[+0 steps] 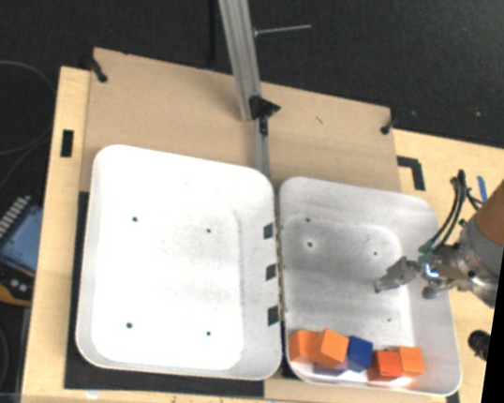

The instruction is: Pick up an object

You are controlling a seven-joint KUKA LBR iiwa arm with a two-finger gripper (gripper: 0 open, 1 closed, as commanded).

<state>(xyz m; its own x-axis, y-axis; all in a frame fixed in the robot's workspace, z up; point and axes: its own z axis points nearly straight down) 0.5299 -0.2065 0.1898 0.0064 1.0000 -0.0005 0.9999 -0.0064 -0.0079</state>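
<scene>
- Where the blocks (356,353) lie, along the near wall of the right bin (354,217), they form a row: orange cubes with one blue cube (359,351) among them.
- A purplish piece beneath the row is hard to make out.
- The gripper (411,276) hangs above the right bin's floor, well apart from the blocks; whether its claw is wide or narrow cannot be told.
- The left bin (172,259) sits beside it.
</scene>
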